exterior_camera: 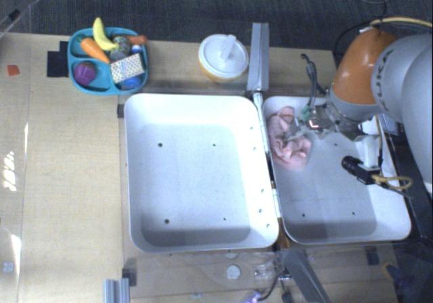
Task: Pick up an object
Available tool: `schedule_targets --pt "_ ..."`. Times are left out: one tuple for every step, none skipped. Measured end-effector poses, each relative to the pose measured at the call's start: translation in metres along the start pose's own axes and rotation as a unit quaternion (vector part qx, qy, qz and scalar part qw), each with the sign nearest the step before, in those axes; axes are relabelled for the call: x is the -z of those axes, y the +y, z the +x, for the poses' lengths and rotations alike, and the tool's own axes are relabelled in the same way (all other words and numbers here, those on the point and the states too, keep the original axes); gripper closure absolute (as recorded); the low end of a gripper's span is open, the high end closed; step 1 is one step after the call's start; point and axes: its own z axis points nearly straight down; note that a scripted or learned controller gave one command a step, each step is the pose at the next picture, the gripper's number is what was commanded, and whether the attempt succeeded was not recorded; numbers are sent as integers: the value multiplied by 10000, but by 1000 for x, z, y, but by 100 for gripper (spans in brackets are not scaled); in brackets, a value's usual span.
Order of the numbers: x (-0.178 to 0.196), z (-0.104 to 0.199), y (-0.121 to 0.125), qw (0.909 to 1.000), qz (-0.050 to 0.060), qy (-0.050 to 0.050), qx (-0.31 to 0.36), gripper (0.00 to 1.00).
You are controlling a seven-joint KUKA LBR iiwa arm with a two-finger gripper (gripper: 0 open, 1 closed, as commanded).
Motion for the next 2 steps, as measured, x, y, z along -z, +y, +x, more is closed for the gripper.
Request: schedule_targets --pt "0 7 -16 9964 -7 -3 -852 0" --pt "1 11 -34 9999 -22 -11 -119 0"
